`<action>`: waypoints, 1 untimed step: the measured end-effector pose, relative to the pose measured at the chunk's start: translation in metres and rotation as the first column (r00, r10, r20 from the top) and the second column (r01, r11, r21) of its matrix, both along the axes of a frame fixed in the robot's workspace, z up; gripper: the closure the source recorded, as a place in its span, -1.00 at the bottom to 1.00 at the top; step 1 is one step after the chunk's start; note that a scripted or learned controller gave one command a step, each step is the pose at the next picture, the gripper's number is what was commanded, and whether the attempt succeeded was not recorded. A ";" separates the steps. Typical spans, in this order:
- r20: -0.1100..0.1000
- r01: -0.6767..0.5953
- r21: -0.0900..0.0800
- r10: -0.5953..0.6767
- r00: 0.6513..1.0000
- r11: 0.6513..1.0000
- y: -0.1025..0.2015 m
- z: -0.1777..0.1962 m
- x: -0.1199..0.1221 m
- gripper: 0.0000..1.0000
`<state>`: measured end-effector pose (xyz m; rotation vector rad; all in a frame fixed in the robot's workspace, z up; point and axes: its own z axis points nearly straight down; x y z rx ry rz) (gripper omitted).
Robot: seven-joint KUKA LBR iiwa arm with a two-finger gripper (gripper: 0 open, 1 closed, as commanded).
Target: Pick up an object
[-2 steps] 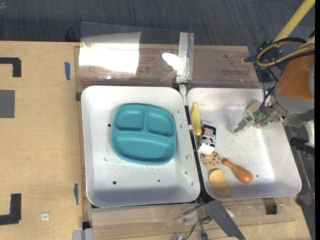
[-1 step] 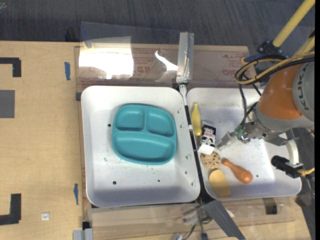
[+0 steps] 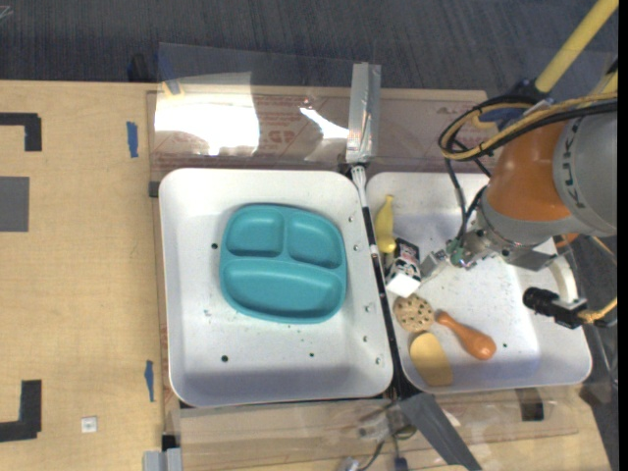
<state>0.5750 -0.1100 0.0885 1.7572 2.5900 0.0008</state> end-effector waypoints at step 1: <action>-0.001 0.149 0.005 -0.149 0.989 0.989 -0.043 -0.001 -0.003 -1.00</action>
